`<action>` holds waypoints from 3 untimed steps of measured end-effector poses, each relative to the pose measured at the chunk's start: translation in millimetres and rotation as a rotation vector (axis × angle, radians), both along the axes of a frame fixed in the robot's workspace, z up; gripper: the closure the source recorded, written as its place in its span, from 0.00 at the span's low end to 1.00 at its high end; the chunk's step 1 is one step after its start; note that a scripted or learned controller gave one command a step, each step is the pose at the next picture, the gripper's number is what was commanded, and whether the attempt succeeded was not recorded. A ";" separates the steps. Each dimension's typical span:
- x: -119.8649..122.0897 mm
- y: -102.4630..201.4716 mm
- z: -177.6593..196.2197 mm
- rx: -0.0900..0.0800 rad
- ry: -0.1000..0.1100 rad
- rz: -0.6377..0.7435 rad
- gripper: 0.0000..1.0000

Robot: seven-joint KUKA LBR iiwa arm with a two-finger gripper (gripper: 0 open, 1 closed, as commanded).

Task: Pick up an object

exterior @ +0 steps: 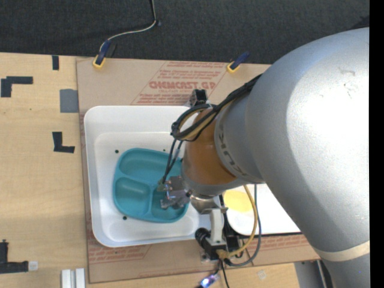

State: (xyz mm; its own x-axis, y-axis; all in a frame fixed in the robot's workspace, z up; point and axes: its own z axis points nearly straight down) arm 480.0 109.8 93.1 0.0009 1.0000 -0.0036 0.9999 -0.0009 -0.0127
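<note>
Teal plastic marks the task's thing: a divided tray (141, 185) with rounded corners, lying flat on the floor of the left white bin (96, 161). Its long axis runs from the bin's far-left side toward the near-right, and two shallow compartments show on its left half, a wide one farther from the camera and a smaller one nearer. Its right end passes under the gripper (171, 198), which sits low over that end of the tray; the metal parts at the tip appear to meet the tray's right edge, but whether they are spread or closed cannot be told from this angle, nor whether anything is clamped.

Just right of the gripper and partly behind the orange band of the arm (288, 119), a yellow object (240, 201) lies in the right bin (270, 221), most of which the arm covers. Black cables (186, 125) loop along the wrist above the gripper. Beyond it, under both bins, lies a printed cardboard sheet (174, 83) held by two clamps.
</note>
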 end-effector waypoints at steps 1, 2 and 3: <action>9.2 65.1 -1.8 -0.005 -0.028 -0.005 1.00; 9.9 81.6 -2.3 -0.018 -0.025 -0.014 1.00; 16.3 86.6 -2.8 -0.016 -0.026 -0.016 1.00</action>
